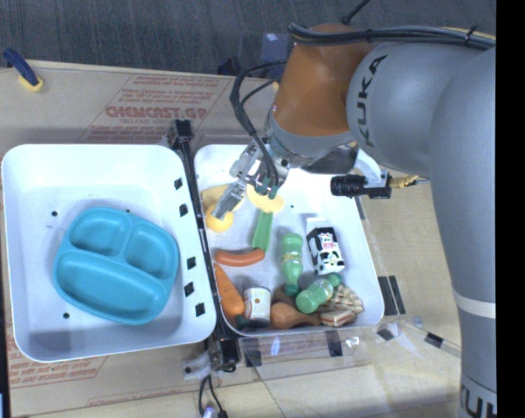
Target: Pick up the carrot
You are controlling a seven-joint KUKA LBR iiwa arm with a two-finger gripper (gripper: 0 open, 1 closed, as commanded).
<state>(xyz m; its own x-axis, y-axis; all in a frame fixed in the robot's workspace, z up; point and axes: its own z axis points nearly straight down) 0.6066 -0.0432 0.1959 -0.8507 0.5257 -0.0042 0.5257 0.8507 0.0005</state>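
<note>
The tool (255, 179) hangs over the upper part of the right bin (366, 233), below the orange band (319, 81) of the grey arm (419, 103). Its fingers (233, 197) stand apart in a moderate gap, and nothing is between them. One finger points down and to the left, towards a yellow round piece (218, 220) that lies just under its tip.

The carrot (228, 291) lies at the left side of the right bin, close to the wall that the two bins share. It is slanted, with its thick end lower, near a small white cup (258, 302). The tool is well apart from the carrot, higher in the view.

Just above the carrot lies a sausage (239, 256). A green stick-shaped piece (262, 230) stands between the sausage and a yellow piece (269, 201) beneath the tool. More to the right are a green bottle (291, 264), a small carton with a cow pattern (323, 249) and a waffle-like brown piece (342, 306).

The left bin (36, 172) holds a blue divided plate (116, 264). Both bins rest on a brown cardboard surface (140, 107).
</note>
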